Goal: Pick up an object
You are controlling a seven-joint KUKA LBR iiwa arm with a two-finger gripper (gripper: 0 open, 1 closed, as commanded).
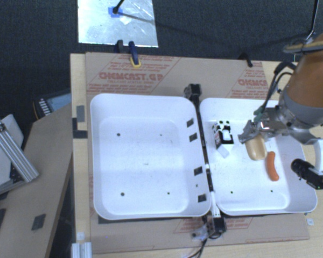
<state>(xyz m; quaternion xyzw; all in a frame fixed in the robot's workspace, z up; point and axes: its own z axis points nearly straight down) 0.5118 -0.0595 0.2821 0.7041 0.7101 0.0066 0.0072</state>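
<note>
In the right bin (296, 198) lie three things. A small black-and-white block (223, 134) sits near the bin's left wall. A tan rounded lump (255, 149) lies in the middle, and an orange-red sausage-shaped piece (272, 166) lies just to its right. My gripper (251, 131) hangs over the upper end of the tan lump, close to it or touching it. The grey wrist and orange band (312, 85) reach in from the right and hide the bin's far right corner.
The left bin (97, 144) stands beside the right one, with a black divider strip (202, 149) and clips between them. A black fixture (308, 173) juts in at the right bin's right rim. A silver sheet (117, 15) lies beyond the bench.
</note>
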